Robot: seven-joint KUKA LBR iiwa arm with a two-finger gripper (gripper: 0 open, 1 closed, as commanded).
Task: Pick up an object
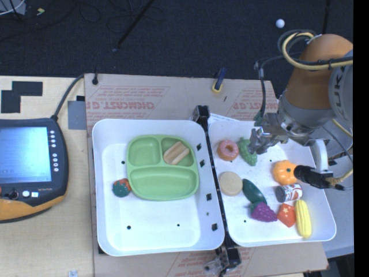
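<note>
My gripper (258,142) hangs low over the right bin (323,227), near its twelve o'clock edge, with my orange-banded wrist behind it toward two o'clock. The dark metal fingers point down toward eight o'clock, and their tips sit right at a green leafy toy (248,153), which lies just at my seven o'clock, touching or all but touching the tips. I cannot tell whether the jaws stand apart or closed, nor whether the green toy is between them; the fingers blur into one dark mass there. Just beyond the green toy, at nine o'clock from me, lies a pink donut (228,150), close beside it. At seven o'clock and farther off sits a tan round cookie (230,183), and next to that, toward six o'clock, a dark green cucumber (252,190) lying slantwise, with purple grapes (263,212) at its lower end. At four o'clock from me rests an orange (284,172), and below it a small can (288,193), a red strawberry (286,214) and a yellow corn cob (303,217), huddled together near the bin's five o'clock corner. Well apart, in the left bin (115,229), a green divided plate (162,180) holds a piece of bread (176,152) in its upper right compartment, and a small red-and-green toy (121,187) lies just off the plate's eight o'clock rim.
</note>
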